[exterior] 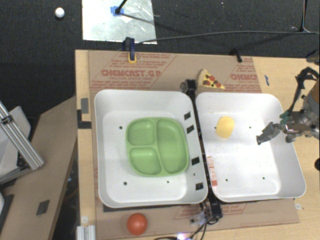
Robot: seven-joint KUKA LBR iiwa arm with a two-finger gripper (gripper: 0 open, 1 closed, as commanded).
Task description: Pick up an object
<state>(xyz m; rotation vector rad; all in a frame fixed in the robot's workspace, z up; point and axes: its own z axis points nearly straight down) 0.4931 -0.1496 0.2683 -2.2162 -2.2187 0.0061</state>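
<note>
Pincer (267, 134), arm cut off at right, grip unreadable, near yellow object (225, 126).

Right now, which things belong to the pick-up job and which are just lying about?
Job: gripper, yellow object, right bin.
Lying about: green tray, left bin, orange ball, pizza toy, white ball.

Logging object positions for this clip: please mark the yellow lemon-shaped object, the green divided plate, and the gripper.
yellow lemon-shaped object (225, 126), camera view, its middle.
green divided plate (157, 146), camera view, central divider ridge.
gripper (263, 136), camera view, at its fingertips.
</note>
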